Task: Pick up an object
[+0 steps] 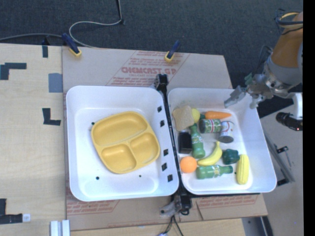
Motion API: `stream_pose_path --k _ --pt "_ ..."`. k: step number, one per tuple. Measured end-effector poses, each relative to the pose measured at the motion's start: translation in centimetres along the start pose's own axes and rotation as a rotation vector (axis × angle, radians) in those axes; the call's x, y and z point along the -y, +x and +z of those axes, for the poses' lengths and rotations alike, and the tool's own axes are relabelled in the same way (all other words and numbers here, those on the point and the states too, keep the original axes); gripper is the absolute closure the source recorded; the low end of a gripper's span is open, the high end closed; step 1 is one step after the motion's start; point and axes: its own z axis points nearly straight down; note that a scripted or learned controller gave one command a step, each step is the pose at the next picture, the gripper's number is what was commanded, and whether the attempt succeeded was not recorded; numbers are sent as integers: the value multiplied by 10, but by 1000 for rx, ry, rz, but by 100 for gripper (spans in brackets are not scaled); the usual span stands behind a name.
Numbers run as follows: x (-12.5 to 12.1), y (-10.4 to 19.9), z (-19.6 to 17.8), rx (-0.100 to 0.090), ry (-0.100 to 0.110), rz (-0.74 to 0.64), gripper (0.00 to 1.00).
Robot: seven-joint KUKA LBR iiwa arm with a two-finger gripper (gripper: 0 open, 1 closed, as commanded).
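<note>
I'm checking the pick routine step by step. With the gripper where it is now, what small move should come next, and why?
Probably a short move in over the right bin, then down toward the carrot. The gripper hangs at that bin's upper right corner with nothing between its fingers, and the carrot is the nearest item, lying along the top of the pile.
</note>
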Motion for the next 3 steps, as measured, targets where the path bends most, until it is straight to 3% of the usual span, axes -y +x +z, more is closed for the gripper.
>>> stream_pose_path --k 1,2,3 --pt "8 69 113 -1 -3 -1 0" --pt "-21 59 115 -8 19 -4 0" --pt "-30 70 118 2 46 5 0"
